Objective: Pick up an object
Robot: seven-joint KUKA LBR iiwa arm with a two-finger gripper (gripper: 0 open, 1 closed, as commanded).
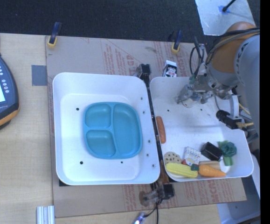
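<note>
bins [60,125]: 2 | plate [112,129]: 1 | corn [181,170]: 1 | carrot [213,171]: 1 | fingers [189,98]: state unclear

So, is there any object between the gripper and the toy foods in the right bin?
Nothing visible. The gripper hangs over the far part of the right bin. Bare white floor separates it from the hot dog and the corn, carrot and broccoli at the near edge.

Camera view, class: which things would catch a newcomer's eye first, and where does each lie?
The light blue three-compartment plastic plate lies in the middle of the left white bin. A cluster of toy foods, among them a yellow corn cob and an orange carrot, sits in the near corner of the right white bin. The gripper hangs over that bin's far end.
</note>
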